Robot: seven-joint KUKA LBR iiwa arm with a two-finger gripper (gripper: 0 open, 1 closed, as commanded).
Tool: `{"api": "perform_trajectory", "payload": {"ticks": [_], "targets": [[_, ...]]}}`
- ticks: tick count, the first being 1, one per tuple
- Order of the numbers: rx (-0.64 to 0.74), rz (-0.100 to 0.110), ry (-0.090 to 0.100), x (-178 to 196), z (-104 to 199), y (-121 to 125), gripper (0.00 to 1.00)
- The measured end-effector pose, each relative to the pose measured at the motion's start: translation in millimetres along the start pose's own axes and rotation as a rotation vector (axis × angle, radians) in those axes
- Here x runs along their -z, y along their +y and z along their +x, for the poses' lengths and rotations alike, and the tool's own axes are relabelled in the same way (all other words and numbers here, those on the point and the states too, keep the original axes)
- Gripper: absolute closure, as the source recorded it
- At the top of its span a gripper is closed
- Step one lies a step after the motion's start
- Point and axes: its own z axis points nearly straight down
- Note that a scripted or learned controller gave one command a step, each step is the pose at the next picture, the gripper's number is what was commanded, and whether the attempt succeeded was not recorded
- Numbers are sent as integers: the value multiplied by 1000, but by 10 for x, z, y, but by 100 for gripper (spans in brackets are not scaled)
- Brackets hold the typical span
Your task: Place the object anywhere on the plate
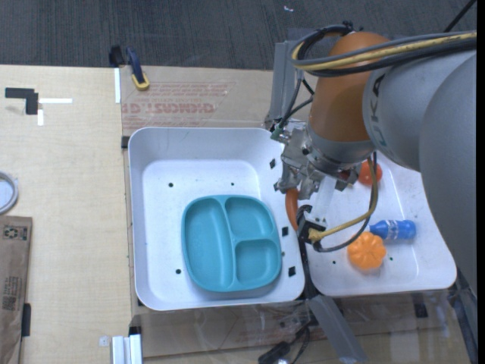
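Note:
A teal plate (229, 243) with three compartments lies in the left white bin (138, 203), towards its front right. My gripper (301, 203) hangs over the left edge of the right bin (428, 268), just right of the plate and a little behind it. A slim curved orange object (290, 207) shows right beside the gripper at the wall between the bins; the wrist hides whether it is gripped. In the right bin lie an orange pumpkin-shaped toy (367, 252), a blue bottle (395, 230) and another orange item (370, 174) half hidden by the arm.
The big grey arm with its orange band (345, 89) covers the back of the right bin, and cables (345, 230) loop below the wrist. On the bench to the left are a tape roll (4, 192) and a brown packet (14, 268).

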Motion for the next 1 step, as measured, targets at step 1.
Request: {"api": "perform_trajectory", "payload": {"ticks": [1], "targets": [[-1,0,0,1,-3,3,0]]}}
